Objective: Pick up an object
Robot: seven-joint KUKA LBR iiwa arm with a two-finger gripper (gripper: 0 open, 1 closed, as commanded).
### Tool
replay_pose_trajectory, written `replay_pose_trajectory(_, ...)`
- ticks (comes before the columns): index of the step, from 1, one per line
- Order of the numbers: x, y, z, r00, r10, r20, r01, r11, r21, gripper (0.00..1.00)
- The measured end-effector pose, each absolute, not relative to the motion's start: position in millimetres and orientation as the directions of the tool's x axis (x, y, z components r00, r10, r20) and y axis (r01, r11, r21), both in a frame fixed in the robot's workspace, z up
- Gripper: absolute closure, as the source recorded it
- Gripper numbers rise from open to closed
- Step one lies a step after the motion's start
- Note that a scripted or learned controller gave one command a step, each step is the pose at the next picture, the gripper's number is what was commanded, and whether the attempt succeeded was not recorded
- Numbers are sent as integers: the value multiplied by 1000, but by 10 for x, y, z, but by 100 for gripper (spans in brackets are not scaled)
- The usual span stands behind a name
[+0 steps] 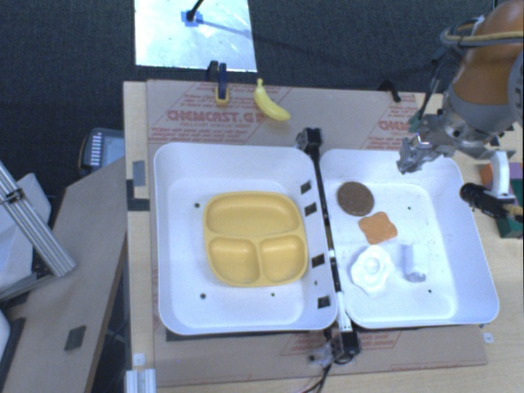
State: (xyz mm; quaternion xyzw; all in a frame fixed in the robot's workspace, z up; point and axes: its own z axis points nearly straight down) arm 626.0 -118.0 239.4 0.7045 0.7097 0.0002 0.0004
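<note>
**Inspector A:** What lay farthest left of the jaws?

**Inspector B:** A yellow divided tray (pixel 252 238) sat in the left bin (pixel 176 219), well apart from the gripper (pixel 409 160). A yellow banana (pixel 270 103) rested on the cardboard sheet (pixel 344 109) behind that bin, also left of the jaws.

**Inspector A:** And nearer?

**Inspector B:** In the right bin (pixel 458 301), a brown round disc (pixel 355 197) lay below and just left of the jaws. An orange piece (pixel 378 228) sat beside it, farther forward. A white fried-egg toy (pixel 372 268) and a pale small cylinder (pixel 409 260) lay farther forward again.

**Inspector A:** The jaws themselves?

**Inspector B:** The gripper hung over the right bin's rear edge. Whether the jaws were open or closed could not be told. Nothing was seen between them.
</note>
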Motion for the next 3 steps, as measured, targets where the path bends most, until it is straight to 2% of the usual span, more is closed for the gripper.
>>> replay_pose_trajectory(1, 6207, -671, 2457, -9, 1000, 1, 1000, 9, 2, 100)
replay_pose_trajectory(2, 6240, -161, 2320, -7, 1000, 1, 1000, 7, 1, 100)
replay_pose_trajectory(3, 6236, 402, 2404, -9, 1000, 1, 1000, 9, 2, 100)
